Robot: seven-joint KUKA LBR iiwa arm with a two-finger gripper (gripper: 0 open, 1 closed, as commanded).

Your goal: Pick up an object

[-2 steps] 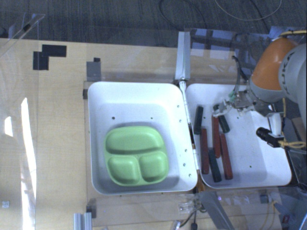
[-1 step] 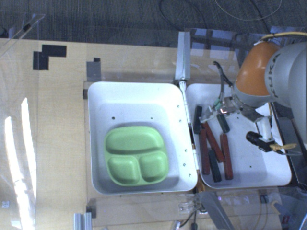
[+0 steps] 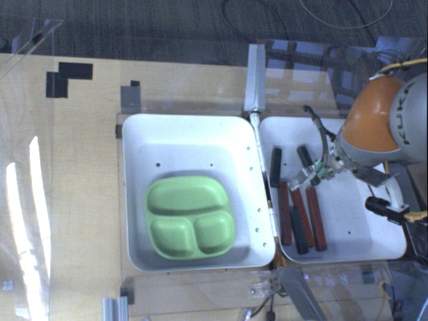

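wooden worktop (image 3: 73, 199) with two white bins. gripper (image 3: 313, 174) hovers low above dark red sticks (image 3: 301, 216) in the right bin (image 3: 361, 246); grip state unclear, nothing lifted yet.

1. Illumination: bright and even over the bench (image 3: 73, 199) and both bins.
2. Glare: white streaks on the bench at left; clear panels at top right show reflections.
3. Shadows: soft and short, along the left bin (image 3: 187, 136) walls.
4. Focus: mildly soft overall; dark floor (image 3: 167, 9) grainy.
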